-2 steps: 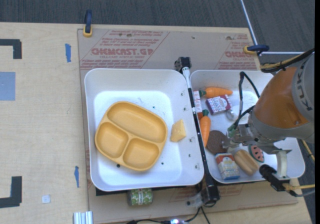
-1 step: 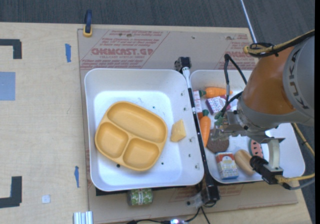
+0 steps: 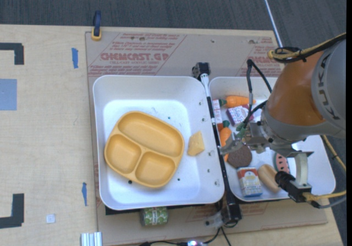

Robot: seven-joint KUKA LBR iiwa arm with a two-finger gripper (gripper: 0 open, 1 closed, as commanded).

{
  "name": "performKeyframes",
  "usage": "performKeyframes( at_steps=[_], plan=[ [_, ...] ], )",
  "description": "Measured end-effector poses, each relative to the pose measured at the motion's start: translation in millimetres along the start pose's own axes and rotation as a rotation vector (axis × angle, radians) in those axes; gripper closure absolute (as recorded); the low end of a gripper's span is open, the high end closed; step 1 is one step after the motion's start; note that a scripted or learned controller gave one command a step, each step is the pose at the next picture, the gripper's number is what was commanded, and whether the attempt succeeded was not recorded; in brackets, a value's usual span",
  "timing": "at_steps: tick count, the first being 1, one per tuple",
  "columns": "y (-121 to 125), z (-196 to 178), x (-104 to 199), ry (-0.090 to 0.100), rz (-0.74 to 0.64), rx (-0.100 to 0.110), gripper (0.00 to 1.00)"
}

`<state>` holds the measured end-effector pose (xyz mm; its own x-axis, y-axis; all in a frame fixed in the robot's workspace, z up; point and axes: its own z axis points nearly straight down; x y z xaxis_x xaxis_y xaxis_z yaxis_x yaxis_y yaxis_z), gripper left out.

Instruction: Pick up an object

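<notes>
The arm reaches in from the right and hangs over the right bin, its orange band covering much of the bin's far half. The gripper sits low over the bin's left part, near the wall shared with the left bin. Whether it is released or clenched cannot be told from this angle, and nothing can be seen held in it.

The objects to pick are spread over both bins. In the right bin:
- A brown disc lies just beside the gripper, on the near side, closest of all.
- A carrot lies at the far end, with a purple packet just in front of it.
- Small orange pieces lie against the left wall, beside the gripper.
- A small box with red and blue print sits near the front edge.
- A bread roll lies touching the box's right side.
- A watermelon slice shows just beyond the roll, partly hidden by the robot.

In the left bin, a yellow plate with 3 compartments lies flat near the middle. A pale yellow wedge lies just right of it, close to the plate's rim.

A green can lies on its side on the bench in front of the left bin.
</notes>
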<state>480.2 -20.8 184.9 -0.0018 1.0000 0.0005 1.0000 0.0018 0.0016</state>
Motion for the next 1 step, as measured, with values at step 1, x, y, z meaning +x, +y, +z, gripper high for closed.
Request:
performKeyframes(
  at_steps=[1],
  plan=[
    [0.0,0.0,0.0,0.0,0.0,0.0,0.0]
  ],
)
